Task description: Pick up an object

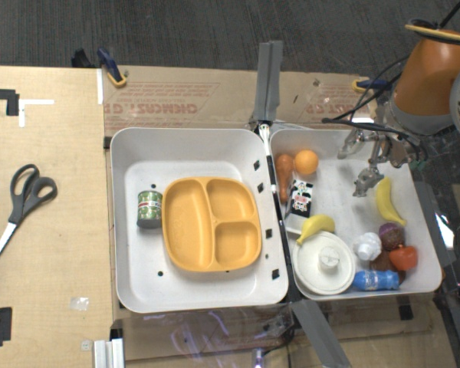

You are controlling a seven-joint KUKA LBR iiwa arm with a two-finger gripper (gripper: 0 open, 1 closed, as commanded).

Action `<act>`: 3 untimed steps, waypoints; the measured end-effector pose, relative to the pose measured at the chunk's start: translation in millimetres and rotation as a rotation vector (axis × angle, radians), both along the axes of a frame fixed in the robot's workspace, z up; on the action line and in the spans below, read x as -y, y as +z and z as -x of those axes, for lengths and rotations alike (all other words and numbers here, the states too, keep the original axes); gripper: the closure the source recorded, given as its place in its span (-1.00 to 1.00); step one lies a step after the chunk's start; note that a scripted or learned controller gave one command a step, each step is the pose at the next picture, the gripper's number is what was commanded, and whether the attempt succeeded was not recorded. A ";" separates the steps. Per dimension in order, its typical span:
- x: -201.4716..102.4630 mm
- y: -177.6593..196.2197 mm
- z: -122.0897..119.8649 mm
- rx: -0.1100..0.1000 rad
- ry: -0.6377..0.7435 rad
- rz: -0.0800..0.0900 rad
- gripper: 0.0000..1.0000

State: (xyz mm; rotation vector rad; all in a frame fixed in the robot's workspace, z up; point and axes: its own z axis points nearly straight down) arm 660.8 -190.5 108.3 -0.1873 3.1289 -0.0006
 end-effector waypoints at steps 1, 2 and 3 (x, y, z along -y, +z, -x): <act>31.6 -15.1 70.3 -0.003 0.009 0.000 -1.00; 30.1 -13.0 -0.6 0.002 0.135 0.002 -1.00; 30.8 -14.3 45.7 -0.001 0.052 0.000 -1.00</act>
